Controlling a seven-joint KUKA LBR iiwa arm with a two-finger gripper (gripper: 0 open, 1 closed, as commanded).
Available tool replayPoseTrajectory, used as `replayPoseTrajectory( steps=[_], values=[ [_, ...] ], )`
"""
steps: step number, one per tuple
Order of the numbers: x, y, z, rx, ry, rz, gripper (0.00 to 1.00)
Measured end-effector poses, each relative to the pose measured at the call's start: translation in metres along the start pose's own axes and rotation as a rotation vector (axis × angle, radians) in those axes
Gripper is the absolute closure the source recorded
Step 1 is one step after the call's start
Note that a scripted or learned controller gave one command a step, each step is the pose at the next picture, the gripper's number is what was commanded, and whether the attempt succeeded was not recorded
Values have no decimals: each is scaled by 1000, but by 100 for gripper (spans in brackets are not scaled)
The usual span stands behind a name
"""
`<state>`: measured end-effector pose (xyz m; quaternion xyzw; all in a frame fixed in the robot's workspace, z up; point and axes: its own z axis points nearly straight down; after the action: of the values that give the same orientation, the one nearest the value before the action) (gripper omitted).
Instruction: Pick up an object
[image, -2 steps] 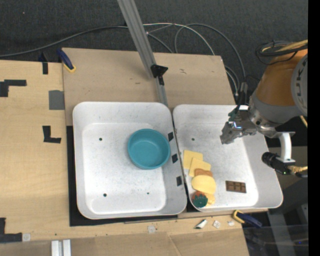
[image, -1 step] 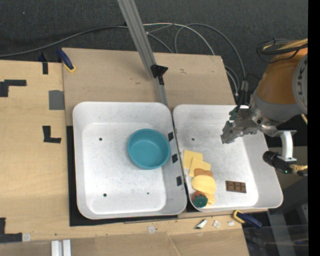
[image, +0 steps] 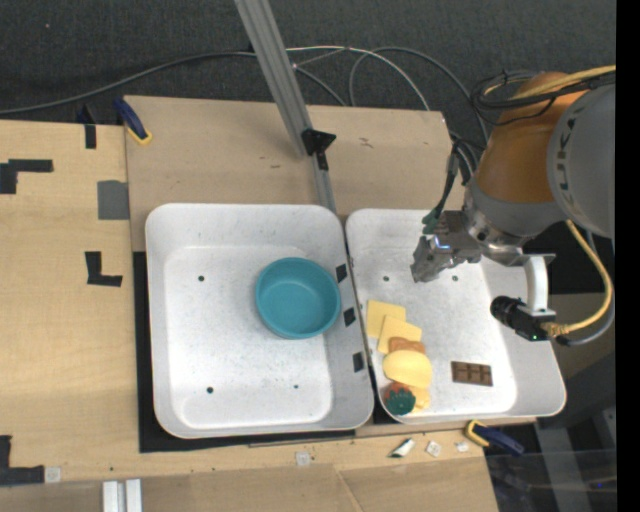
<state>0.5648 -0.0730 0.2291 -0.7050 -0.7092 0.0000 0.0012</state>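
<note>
Hovered hand (image: 432, 262) above right bin's (image: 520, 400) far edge; grip state unclear. Lay near front-left corner: yellow pieces (image: 392, 325), brown block (image: 471, 374).

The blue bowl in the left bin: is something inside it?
Nothing can be seen inside the bowl; its blue inside looks bare. It stands upright in the left bin, so the bin floor under it is covered.

Arm (image: 560, 150) cut off at right edge
</note>
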Motion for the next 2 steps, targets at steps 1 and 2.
replayPoseTrajectory(
  steps=[1, 2],
  values=[
    [47, -1, -7, -1, 0, -1, 100],
    [107, -3, 5, 2, 0, -1, 100]
  ],
)
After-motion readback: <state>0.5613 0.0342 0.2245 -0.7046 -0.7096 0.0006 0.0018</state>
